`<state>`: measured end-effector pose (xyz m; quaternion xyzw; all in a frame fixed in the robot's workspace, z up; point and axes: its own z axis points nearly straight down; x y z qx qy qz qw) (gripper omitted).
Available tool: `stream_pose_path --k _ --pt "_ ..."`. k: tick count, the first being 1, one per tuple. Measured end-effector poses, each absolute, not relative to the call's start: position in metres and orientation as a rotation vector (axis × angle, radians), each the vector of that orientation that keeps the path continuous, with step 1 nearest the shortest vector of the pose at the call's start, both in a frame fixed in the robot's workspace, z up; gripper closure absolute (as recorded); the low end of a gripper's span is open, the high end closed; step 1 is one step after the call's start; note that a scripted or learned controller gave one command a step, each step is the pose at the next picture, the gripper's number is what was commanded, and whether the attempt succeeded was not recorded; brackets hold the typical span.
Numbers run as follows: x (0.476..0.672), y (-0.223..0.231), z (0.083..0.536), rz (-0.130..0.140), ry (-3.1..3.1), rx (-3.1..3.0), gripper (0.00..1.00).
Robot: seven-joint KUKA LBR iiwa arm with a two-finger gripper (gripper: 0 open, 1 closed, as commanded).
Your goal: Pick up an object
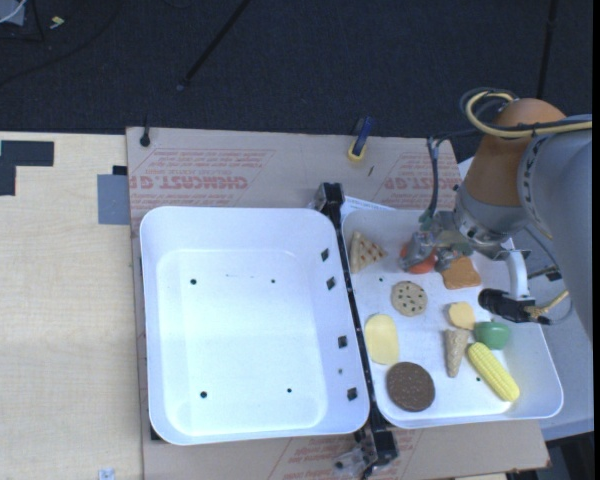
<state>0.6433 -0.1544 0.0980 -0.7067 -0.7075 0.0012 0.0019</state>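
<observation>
The left bin (170, 268) offers nothing to grasp, so every risk sits in the right bin (550, 393), where the toy food is crowded. At its far-left corner lies a pizza wedge (365, 252), and nearer are a pale yellow block (382, 339), a speckled cookie (409, 298) and a dark brown cookie (411, 386). To the right of the pizza wedge the gripper (427, 250) is low over the bin's far side, at a small red-and-orange piece (420, 261) that looks like the object being tried for; whether the pincer is spread or pressed together I cannot tell, since the wrist hides it, and nothing can be seen held between its tips. The piece is small and low, so the tips may well close above it or knock it aside. Just to its right an orange block (461, 273) touches or nearly touches it, so a finger could land on that instead and wedge both. Further right, a yellow chunk (462, 315), a cone (455, 352), a green piece (493, 335) and a corn cob (493, 372) lie close together; a sweep of the arm there could scatter them toward the rim.
</observation>
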Motion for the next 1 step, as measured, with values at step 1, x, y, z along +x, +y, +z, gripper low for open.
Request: stream_pose_path --k 1 --pt "0.6312 -0.0863 0.1941 -0.006 -2.228 -2.217 1.0"
